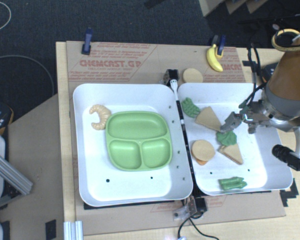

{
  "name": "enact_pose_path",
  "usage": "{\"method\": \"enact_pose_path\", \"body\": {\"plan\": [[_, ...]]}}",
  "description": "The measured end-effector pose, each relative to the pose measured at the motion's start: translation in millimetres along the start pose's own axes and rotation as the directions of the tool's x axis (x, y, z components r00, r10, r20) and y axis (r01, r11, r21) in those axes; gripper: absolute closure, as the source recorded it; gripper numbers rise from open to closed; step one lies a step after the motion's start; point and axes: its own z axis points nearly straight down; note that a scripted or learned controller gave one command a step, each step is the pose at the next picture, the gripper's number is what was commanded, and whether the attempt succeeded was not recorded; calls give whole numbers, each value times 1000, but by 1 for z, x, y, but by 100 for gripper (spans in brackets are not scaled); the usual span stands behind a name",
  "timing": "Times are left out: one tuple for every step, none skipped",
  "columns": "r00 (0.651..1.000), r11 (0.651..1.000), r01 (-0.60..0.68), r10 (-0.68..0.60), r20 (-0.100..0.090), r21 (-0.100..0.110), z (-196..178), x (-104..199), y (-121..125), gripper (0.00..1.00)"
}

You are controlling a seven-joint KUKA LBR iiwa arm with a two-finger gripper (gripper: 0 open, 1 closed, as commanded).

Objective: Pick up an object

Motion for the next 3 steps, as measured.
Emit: {"method": "enact_pose_path", "body": {"plan": [[1000,1000,-1,1,0,1,106,-45,-9,0],[1000,1000,2,-2,2,-4,119,11,57,0],[1000,1000,-3,3,-1,4,120,-4,-9,0]]}}
